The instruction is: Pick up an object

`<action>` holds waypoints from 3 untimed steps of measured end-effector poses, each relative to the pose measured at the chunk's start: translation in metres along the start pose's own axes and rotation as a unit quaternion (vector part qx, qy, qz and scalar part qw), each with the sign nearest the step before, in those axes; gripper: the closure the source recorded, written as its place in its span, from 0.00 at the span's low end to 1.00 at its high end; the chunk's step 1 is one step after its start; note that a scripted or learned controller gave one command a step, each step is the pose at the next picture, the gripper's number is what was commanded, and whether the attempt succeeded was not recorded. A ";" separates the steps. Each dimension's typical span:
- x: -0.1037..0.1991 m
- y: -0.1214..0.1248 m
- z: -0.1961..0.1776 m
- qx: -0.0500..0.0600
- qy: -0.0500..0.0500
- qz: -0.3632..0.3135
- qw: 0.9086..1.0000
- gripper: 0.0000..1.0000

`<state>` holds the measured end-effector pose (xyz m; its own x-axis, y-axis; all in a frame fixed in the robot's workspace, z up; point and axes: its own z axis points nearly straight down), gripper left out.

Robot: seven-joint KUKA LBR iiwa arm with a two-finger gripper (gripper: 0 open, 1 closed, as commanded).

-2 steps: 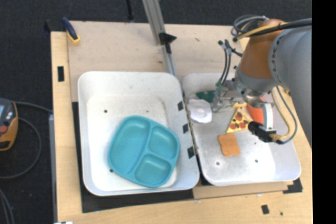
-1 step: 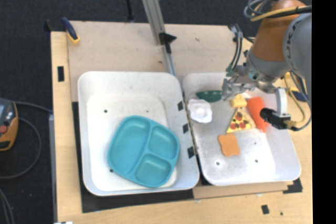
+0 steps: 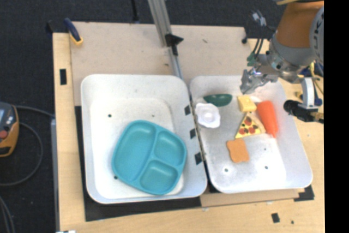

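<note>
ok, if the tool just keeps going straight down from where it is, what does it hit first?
Likely the yellow block, just below the tool at the back of the right bin. Depth is unclear from this slanted view; it could instead land on bare bin floor between the block and the green bowl.

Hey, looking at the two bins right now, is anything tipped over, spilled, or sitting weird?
Nothing looks spilled or broken. The teal divided plate sits skewed in the left bin, its lower edge near the bin's front rim. The toy foods lie loose in the right bin, with the gripper above its back edge.
</note>
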<state>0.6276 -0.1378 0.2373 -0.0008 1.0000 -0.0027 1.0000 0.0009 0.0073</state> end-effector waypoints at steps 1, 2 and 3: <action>-0.002 0.002 -0.055 0.000 0.000 -0.001 1.000 1.00; 0.059 0.003 -0.054 0.003 0.002 -0.003 1.000 1.00; 0.111 0.003 -0.056 0.003 0.002 -0.003 1.000 1.00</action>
<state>0.6299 -0.0271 0.2931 -0.0073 1.0000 0.0006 1.0000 0.0073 0.0009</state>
